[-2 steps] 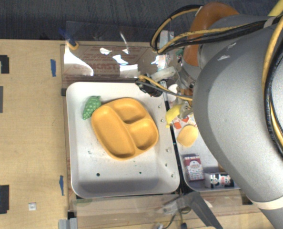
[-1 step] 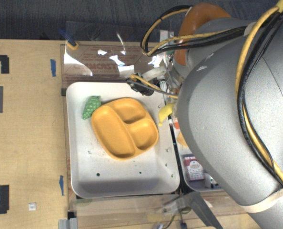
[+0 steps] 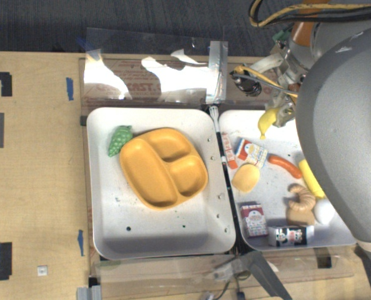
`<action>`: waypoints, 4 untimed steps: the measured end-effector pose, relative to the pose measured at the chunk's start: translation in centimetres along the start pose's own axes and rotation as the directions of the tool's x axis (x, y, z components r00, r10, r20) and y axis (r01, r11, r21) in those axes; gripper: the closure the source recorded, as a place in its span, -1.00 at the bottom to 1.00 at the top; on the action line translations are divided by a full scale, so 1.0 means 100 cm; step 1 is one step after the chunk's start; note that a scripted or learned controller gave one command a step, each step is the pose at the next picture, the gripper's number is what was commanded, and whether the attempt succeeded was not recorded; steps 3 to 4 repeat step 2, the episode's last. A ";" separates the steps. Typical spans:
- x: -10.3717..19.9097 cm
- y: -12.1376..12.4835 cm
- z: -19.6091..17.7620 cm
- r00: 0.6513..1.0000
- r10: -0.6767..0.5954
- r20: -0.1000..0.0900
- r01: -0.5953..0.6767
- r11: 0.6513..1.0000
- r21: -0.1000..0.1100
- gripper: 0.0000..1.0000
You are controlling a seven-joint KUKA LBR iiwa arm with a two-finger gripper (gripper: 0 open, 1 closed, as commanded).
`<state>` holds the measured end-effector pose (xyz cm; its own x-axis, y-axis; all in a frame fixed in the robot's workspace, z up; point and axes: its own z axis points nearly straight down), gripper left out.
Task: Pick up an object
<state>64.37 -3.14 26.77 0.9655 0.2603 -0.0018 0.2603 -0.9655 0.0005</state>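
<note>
Overhead, grey arm reaching over right bin, claw low

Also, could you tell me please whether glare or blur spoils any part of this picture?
In the camera view, glare whitens the clear plastic sheet behind the bins; the big grey arm is close and soft-edged; the orange divided plate looks sharp.

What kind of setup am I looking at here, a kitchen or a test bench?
Most likely a lab test bench for robot picking: two shallow white bins on a taped board, toy food such as a yellow divided plate and a croissant, and the robot arm.
</note>
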 end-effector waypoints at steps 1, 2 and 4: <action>0.000 -0.004 0.003 1.000 -0.005 0.005 0.005 1.000 0.003 -1.00; -0.098 0.020 0.088 0.989 -0.148 0.010 0.148 0.989 0.007 -1.00; -0.098 0.020 0.088 0.989 -0.148 0.010 0.148 0.989 0.007 -1.00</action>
